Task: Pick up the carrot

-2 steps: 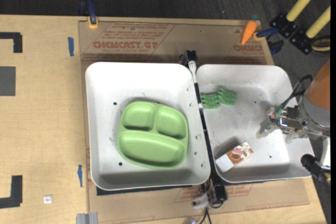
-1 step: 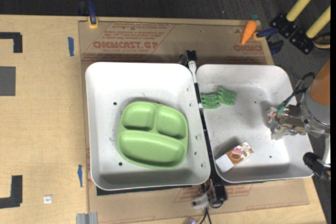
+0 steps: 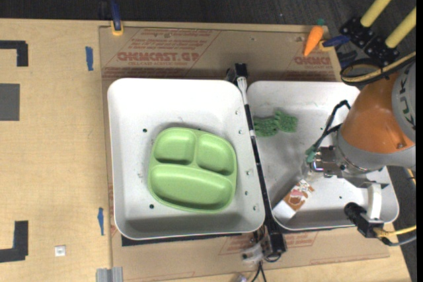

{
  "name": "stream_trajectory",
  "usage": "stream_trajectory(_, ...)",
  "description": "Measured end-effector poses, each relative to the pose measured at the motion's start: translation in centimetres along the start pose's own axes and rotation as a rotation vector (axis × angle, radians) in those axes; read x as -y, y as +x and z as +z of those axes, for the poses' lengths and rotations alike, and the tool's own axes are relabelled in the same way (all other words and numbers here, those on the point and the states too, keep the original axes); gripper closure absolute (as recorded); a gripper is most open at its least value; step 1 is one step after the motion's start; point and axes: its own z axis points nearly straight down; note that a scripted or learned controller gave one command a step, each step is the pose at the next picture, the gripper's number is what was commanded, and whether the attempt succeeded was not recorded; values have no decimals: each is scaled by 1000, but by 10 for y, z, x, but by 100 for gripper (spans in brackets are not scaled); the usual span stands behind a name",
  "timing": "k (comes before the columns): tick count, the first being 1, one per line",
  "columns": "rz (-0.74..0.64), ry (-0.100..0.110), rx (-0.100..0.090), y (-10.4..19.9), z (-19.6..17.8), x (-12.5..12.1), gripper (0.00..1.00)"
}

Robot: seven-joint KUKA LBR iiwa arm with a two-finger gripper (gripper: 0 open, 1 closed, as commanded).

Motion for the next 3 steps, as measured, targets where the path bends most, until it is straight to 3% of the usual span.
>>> stream_trajectory(1,-119,12,-6,-77,-36,-4,100)
stream_trajectory(2,-196,12,-8,7,-73,2,100)
stream_trajectory(3,-491,14,-11,136,-70,14,100)
